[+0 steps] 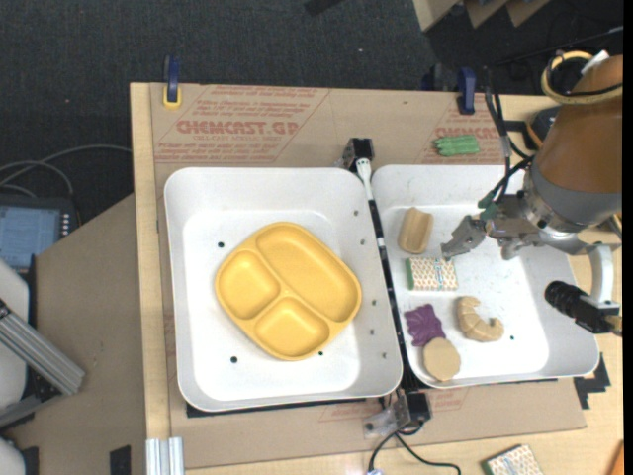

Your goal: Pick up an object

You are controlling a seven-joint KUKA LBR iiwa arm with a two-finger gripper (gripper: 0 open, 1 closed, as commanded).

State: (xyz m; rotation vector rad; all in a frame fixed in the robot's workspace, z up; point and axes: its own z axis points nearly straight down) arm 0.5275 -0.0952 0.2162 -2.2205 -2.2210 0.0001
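My claw (463,241) hangs over the right white plastic bin (514,181), its grey fingers spread apart with nothing between them. Just below lies a flat checkered green-and-white packet (432,274). Around it sit a tan bread-like block (415,231), a purple lumpy toy (423,323), a round beige disc (441,359) and a tan croissant shape (478,320) (all 5 close together). The left bin (188,265) holds a yellow 3-compartment plate (287,290)

A yellow divided plate (287,289) lies in the middle of the left bin (188,295). A green object (457,145) rests near the bench's (247,127) far right edge, beyond the right bin (524,369).
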